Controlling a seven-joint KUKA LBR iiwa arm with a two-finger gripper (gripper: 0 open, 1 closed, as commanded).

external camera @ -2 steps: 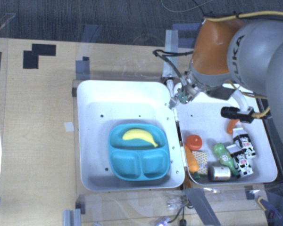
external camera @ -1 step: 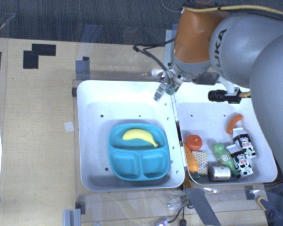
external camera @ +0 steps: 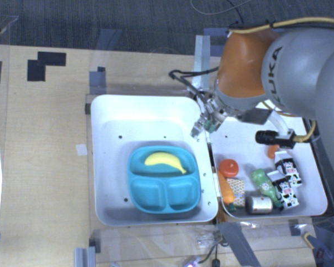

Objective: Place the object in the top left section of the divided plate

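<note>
Camera view: banana (external camera: 165,161) is lying in blue divided plate (external camera: 164,196); gripper (external camera: 203,124) is hovering at its 1 o'clock, grip state unclear.

Two bins sit side by side on the counter (external camera: 39,166). In the left bin (external camera: 108,149) lies a divided plate (external camera: 164,191), with a banana (external camera: 164,161) in its far section. The right bin (external camera: 314,174) holds a heap of small things at its near end.
</note>
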